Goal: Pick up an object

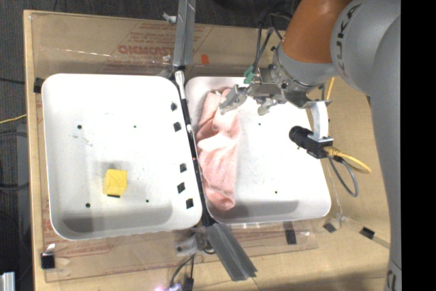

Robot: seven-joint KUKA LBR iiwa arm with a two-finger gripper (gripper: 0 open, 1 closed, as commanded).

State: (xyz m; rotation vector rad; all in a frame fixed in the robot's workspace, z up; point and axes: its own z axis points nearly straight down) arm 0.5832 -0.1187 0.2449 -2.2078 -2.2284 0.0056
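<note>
While the grey arm [361, 44] reaches in from the right, its orange band catching the light, the gripper [235, 97] hangs over the upper left corner of the right bin [293, 197]. Its fingers [228, 102] look spread apart, released, with nothing caught between them, their tips just above or perhaps brushing the top of the pink cloth [218, 150]; from where I stand I cannot tell which. That cloth lies rumpled along the right bin's left wall, running from near the top corner down almost to the bottom edge. Over in the left bin [68, 92], well apart from the arm, a small yellow block [114, 182] sits low and left of middle. Both bins rest side by side on the desk [61, 34], parted by a grey divider bar [184, 31].
</note>
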